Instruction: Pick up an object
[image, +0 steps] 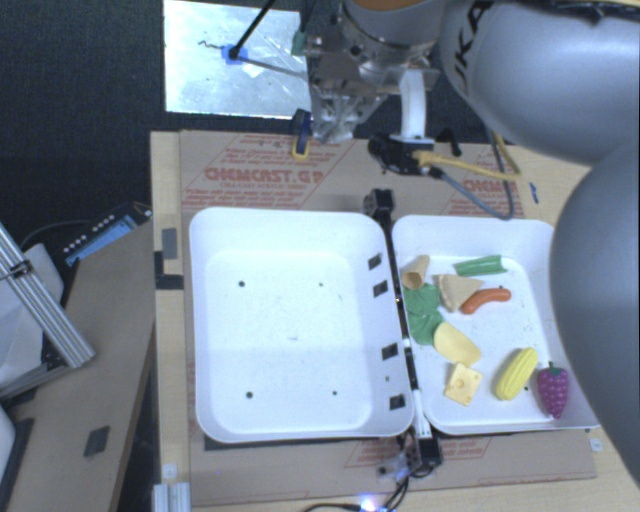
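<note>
Toy food lies gathered in the right bin (535, 240), well below and to the right of the gripper (330, 128), which hangs above the cardboard sheet (250, 170) behind both bins; whether it is wide or narrow, or holding anything, I cannot tell from this slant. Along the bin's far side sit a small cone (415, 270), a green bean pod (478, 266), a tan wedge (458, 290) and an orange sausage (486, 298). A green leafy piece (422, 310) lies against the divider, with a pale yellow slice (457, 344) just beside it. Nearer the front edge are a cheese block (462, 384), a corn cob (516, 373) and purple grapes (553, 389). The left bin (290, 320) shows bare white floor. The grey arm (560, 80) crosses the upper right.
</note>
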